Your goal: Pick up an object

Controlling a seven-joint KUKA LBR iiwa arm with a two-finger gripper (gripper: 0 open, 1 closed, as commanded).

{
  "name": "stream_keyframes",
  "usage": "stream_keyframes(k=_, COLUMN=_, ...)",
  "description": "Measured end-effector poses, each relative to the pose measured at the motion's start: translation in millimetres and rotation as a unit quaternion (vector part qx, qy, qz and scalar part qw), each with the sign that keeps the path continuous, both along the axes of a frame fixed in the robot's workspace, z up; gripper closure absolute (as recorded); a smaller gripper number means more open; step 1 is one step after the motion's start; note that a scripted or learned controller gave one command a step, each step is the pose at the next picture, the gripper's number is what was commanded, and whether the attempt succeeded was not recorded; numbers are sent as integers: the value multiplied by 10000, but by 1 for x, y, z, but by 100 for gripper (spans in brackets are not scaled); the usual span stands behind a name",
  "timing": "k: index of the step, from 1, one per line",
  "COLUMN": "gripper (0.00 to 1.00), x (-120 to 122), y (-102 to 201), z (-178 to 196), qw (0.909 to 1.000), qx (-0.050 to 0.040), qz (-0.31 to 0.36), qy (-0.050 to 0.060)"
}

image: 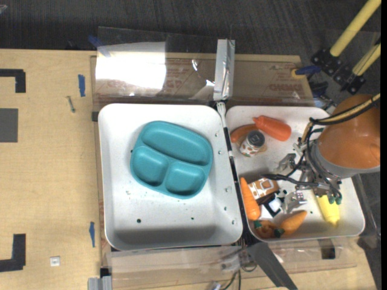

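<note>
Right bin [357,225], near half: loose toys crowded under my wrist.

- Small brown-and-white carton [264,188], lying flat just left of my gripper [295,199]. Can't tell whether they touch.
- Orange carrot [249,202], lengthwise along the bin's left wall, right against the carton.
- Brown bread-like piece [292,222] at the near rim, just below my gripper. A small dark-and-white item [273,206] sits between it and the carton; too tangled to name.
- Yellow piece [329,209], maybe corn or a banana, off to the gripper's right by the near right corner, partly under my cables.

Gripper state: cannot tell whether released or clenched. Metal parts and cables clutter the spot, and I see nothing clearly grasped.

Far half of the same bin: an orange bottle-shaped toy [273,127] lying on its side. A small round jar with a dark lid [253,142] sits just in front of it, touching another orange piece [238,132] near the divider.

My arm comes in from the right, with the orange band [354,141] over the bin's right edge.

Left bin [121,222]: one teal divided plate [172,157], three compartments, sitting open side up toward the middle and well apart from everything else.

Beyond: clear plastic sheet [157,71] behind the bins, cardboard bench [42,180] to the left, yellow poles [360,17] at far right.
</note>
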State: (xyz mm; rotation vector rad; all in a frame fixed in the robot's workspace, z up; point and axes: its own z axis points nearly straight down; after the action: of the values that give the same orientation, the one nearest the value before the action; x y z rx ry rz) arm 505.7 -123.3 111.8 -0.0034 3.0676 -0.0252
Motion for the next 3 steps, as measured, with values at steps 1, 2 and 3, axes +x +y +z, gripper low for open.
stream_keyframes(k=1, gripper=0, x=26, y=-39, z=-10, qw=9970, qx=46, qz=695, qy=327)
stream_keyframes(k=2, gripper=0, x=16, y=-94, z=-23, qw=9870, qx=26, qz=1581, qy=304)
stream_keyframes(k=3, gripper=100, x=20, y=-94, z=-9, qw=9872, qx=-5, qz=1577, qy=226)
